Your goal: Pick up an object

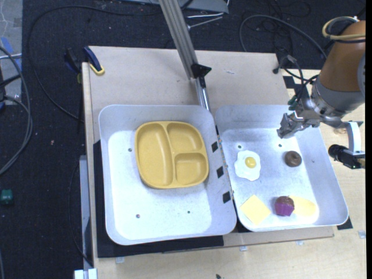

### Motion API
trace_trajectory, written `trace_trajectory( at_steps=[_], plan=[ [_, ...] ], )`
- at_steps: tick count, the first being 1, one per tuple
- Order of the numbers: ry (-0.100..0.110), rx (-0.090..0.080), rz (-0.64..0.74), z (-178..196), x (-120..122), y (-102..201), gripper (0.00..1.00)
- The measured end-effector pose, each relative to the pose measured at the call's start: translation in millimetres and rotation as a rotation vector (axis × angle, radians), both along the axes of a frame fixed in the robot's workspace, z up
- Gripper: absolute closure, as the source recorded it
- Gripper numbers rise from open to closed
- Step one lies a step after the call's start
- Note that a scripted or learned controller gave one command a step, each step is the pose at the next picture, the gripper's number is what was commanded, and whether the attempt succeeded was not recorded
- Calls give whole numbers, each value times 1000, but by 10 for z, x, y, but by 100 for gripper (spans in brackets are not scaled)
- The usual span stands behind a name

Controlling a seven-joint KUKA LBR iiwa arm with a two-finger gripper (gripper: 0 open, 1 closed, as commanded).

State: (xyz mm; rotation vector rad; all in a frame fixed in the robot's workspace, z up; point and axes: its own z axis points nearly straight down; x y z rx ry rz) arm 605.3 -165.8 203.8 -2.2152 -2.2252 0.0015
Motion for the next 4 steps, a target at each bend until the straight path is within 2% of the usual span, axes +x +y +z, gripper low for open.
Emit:
trace_trajectory(
  at_steps=[1, 4],
  plan=[
    [1, 1, 1, -54, -194, 474, 100],
    [-1, 0, 1, 336, -650, 1854, 100]
  ],
)
